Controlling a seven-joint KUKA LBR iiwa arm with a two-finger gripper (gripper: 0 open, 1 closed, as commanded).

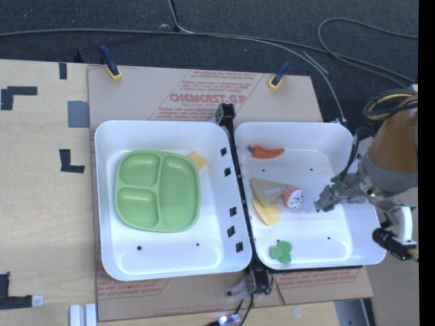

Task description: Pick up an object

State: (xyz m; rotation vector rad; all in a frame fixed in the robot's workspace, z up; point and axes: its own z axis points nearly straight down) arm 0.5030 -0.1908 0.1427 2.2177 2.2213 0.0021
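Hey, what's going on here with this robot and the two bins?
A grey robot arm reaches in from the right, its hand low inside the right bin, near a small red-and-white toy. Nothing shows between its fingers. An orange carrot, a yellow piece and a green toy also lie in that bin. The left bin holds a green divided plate.

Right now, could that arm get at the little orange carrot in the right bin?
Probably yes. The carrot lies alone near the far wall of the right bin, nothing on top of it, and the gripper is already over that bin.
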